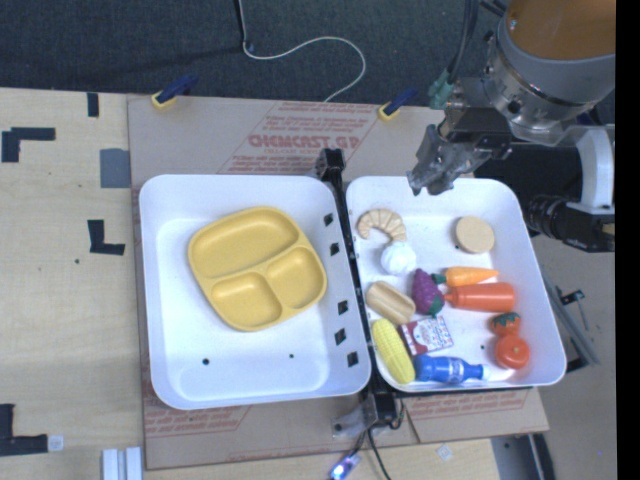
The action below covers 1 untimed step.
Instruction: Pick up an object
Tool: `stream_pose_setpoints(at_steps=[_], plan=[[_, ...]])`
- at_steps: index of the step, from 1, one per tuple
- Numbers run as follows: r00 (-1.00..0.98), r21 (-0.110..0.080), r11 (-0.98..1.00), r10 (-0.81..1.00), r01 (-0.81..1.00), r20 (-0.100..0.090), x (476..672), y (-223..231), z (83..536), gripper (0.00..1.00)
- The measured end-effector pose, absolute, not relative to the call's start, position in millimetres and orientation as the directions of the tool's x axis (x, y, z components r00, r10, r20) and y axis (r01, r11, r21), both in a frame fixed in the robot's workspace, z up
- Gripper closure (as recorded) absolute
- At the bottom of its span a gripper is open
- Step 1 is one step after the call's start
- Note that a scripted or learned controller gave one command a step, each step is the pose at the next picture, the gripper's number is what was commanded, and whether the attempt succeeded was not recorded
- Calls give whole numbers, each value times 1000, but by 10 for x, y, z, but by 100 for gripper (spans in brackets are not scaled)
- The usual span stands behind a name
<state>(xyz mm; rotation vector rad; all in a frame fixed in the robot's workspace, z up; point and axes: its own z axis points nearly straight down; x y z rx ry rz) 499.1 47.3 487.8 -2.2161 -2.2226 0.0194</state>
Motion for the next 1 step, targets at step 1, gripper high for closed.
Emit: stream_pose_setpoints(at_steps=[1], plan=[[-1,-7,1,1000,1000,-3,4844,483,4780,100]])
